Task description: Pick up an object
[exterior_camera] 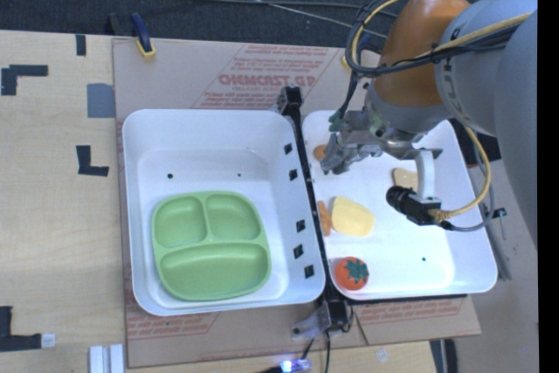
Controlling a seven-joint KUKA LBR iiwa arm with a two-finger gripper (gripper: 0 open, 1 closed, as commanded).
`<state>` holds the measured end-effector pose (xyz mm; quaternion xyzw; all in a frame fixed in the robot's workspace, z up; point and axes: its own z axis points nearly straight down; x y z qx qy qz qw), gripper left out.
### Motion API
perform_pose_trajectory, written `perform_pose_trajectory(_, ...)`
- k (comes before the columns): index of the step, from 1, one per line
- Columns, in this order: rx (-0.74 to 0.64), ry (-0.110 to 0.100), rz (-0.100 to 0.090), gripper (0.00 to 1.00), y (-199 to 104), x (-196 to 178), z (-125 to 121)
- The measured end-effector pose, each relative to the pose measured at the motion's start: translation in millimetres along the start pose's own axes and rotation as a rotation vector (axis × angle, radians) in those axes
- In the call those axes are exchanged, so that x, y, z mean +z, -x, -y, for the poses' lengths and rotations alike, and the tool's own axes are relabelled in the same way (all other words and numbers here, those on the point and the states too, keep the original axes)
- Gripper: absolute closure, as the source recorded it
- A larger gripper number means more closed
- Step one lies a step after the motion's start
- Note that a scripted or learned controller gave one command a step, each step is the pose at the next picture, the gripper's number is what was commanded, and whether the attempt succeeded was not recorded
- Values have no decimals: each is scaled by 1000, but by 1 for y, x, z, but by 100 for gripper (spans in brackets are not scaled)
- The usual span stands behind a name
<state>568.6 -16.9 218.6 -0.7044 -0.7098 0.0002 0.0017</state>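
Two white bins sit side by side on the tabletop. The left bin (140,188) holds one green divided plate (210,245). The right bin (467,262) holds one yellow piece (353,217), one red tomato (352,272) and a few small orange bits. The hand (342,155) hangs over the right bin's far left corner; whether it grips anything cannot be told.

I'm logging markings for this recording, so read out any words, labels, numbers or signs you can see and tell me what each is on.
Red printed lettering on the cardboard sheet under the bins, seen upside down: too blurred to read for certain.
More faint red print on the cardboard's front edge: too small to read.
Black tape marks on the wooden bench: plain shapes, not letters.
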Motion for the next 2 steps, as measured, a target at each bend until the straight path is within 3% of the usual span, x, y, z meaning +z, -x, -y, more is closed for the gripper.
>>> perform_pose_trajectory(2,1,-2,2,100,-106,6,1)
